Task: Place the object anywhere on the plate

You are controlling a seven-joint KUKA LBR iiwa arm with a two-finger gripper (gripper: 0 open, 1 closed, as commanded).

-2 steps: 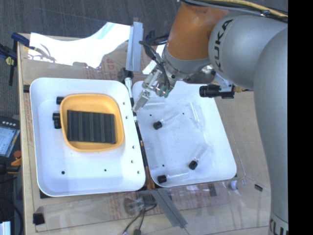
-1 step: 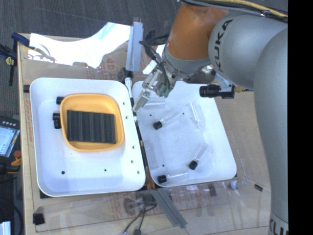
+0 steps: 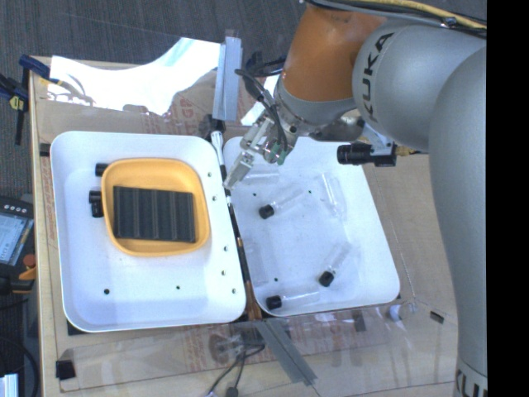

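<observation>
My gripper (image 3: 248,157) hovers just right of the plate (image 3: 157,205); I can't tell its grip; plate lies left.

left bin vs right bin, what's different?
The left bin carries a yellow plate with a dark ribbed insert; the right bin holds small clear tubes with black caps. The gripper hangs over the right bin's far-left corner, not the left bin. Both are shallow and white.

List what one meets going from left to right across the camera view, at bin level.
Left white bin → yellow plate holding a dark ridged object → tool → right white bin with clear, black-capped tubes → grey arm.
</observation>
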